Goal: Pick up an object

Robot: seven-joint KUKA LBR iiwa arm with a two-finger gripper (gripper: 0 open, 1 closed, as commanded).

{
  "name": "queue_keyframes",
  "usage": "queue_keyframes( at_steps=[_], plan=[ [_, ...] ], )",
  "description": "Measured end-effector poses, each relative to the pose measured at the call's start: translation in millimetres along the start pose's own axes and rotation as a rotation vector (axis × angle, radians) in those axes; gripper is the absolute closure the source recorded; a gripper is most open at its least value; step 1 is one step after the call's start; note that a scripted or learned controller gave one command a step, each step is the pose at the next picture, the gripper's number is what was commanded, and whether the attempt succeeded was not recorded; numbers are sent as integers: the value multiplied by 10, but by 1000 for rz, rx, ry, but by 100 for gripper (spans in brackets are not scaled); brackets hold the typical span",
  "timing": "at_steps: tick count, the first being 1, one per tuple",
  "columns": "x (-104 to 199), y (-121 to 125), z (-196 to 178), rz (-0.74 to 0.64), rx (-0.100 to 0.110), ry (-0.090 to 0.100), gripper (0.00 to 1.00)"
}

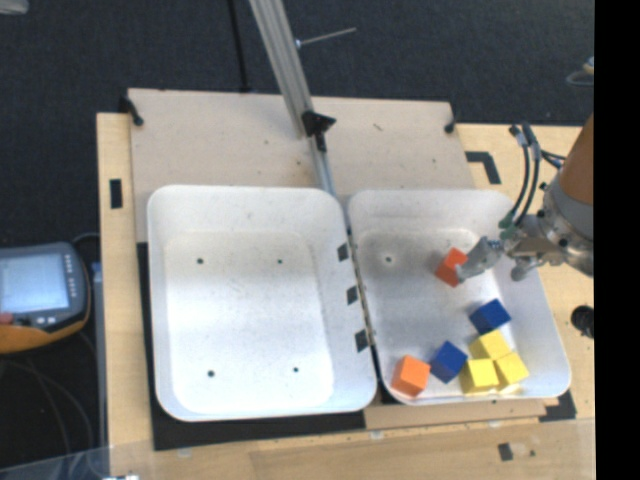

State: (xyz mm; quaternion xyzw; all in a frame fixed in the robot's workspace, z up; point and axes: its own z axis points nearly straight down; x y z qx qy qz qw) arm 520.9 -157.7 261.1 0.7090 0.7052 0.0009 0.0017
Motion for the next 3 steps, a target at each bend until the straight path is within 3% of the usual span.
queue_keyframes(
  at_steps=[1,2,3],
  plan=[
    [517,106,-1278,-12,-8,0,0],
    [-36,582,-246,-2,9,-1,0],
    [-518,923,1115,-3,7,-1,0]
  ],
)
